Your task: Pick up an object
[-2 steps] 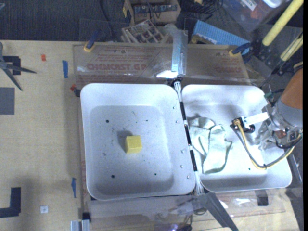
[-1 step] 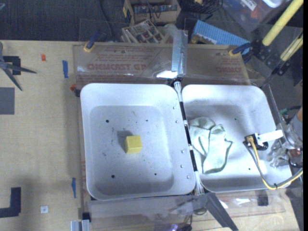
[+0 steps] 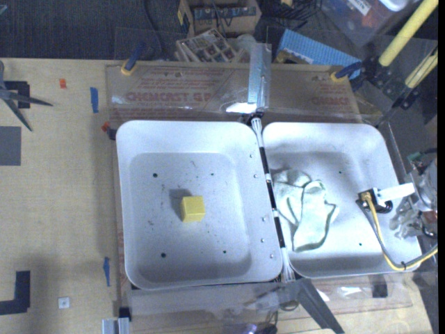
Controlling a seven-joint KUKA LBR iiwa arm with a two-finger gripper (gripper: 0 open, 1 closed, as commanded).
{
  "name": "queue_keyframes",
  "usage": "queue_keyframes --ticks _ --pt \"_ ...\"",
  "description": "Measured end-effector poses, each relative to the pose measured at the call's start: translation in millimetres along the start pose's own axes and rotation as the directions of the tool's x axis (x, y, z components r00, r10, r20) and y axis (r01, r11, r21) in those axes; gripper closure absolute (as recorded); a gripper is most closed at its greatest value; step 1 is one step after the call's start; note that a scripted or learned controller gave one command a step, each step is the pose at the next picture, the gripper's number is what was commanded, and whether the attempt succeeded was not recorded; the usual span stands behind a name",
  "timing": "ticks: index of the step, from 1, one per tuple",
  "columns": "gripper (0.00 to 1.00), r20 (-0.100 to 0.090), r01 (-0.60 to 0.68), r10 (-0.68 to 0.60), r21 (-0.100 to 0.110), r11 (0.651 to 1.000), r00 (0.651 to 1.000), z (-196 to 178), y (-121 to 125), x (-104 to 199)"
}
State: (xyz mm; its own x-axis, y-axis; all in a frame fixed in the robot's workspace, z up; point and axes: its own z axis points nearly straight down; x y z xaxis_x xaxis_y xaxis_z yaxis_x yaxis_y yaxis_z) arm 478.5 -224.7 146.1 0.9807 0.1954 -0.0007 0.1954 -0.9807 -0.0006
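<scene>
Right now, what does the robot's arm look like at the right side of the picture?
Little of it is in view: a pale grey and white gripper assembly at the right bin's edge, with a small black and yellow fitting. A thin yellow cable loops down from it across the bin's corner.

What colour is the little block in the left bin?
Yellow. The block lies near the middle of the left bin, seen best in the camera view.

Pale wooden tabletop [image 3: 55, 207] carries blue tape marks [image 3: 94, 99] and a clear plastic sheet [image 3: 181, 92] clamped at the rear, with dark floor [image 3: 83, 16], cardboard box [image 3: 215, 5] and cables beyond.
</scene>
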Motion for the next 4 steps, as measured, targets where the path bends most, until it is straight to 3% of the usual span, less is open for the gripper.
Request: queue_keyframes --ticks 1,2,3,4 --pt "1.0 0.0 -0.001 0.001 0.0 1.0 1.0 -6.0 0.4 -0.2" --pt "1.0 0.002 0.002 -0.002 0.003 1.0 1.0 27.8 -34.6 6.9" --pt "1.0 0.001 0.015 -0.015 0.0 1.0 1.0 -8.5 -1.0 0.5" --pt "1.0 0.001 0.012 -0.012 0.0 1.0 1.0 -17.9 0.1 -0.1"
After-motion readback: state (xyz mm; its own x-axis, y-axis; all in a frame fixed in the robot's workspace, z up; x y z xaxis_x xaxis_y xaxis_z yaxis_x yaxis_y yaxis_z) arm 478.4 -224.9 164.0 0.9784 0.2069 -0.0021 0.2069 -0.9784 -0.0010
